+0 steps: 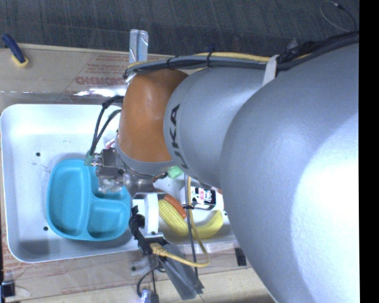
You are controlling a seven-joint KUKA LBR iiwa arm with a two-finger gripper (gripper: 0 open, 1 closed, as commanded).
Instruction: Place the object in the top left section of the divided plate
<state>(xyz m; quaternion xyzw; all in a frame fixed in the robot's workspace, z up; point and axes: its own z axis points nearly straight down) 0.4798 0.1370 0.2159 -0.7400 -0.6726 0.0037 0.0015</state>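
The arm (pixel 252 144) hides most of the right bin (pixel 205 197) and the plate's (pixel 82 201) right rim.

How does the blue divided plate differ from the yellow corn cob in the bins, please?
The divided plate is light blue, smooth and broad, and almost wholly visible in the left bin. The corn cob is yellow, bumpy, narrower and largely hidden by the arm. Each lies in a white bin.

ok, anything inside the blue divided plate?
The blue divided plate sits in the left white bin; its visible sections look bare. The arm's wrist covers its right edge, so that part can't be checked.
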